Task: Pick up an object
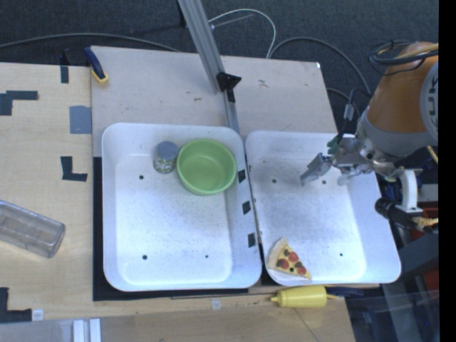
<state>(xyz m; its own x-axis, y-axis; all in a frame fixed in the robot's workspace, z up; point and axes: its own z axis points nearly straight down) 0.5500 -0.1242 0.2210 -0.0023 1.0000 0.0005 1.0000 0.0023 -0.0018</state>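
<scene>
The mustard (302,296) and pizza (288,259) lie below the pincer (329,172). It hovers spread, pinching nothing, ready to descend.

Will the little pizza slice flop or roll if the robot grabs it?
The pizza slice looks like a small flat toy wedge, so it probably stays stiff and won't roll. Lying flat in the right bin corner, it may be hard to pinch.

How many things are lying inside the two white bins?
3. A green bowl and a small can sit touching in the left bin; a pizza slice lies in the right bin's near left corner.
</scene>
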